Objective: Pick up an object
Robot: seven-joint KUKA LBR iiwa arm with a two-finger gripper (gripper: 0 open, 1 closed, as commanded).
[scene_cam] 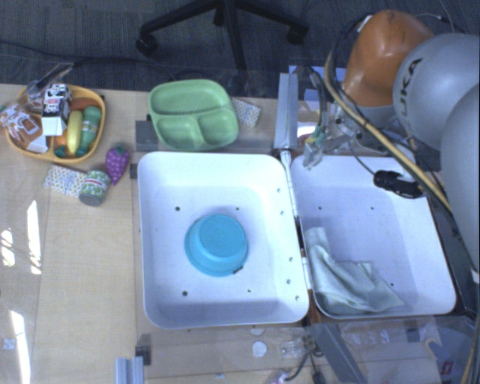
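Arm over the right bin's far edge; the view does not settle the gripper's state.

Camera view: gripper (319, 146) hangs at the far left corner of the right bin (427, 225), nothing seen in it, not touching the cloth. Crumpled pale cloth (345, 277) lies in that bin's near left corner. Blue bowl (217, 244) sits upturned mid-floor in the left bin (161, 195). Beyond the left bin's far edge, a green divided tray (193, 114). Near the bench's (67, 285) far left corner, a yellow bowl of toy food (56, 124), with a purple grape toy (116, 162) and small can (94, 187) beside it. Office chair base (225, 22) on dark carpet behind.
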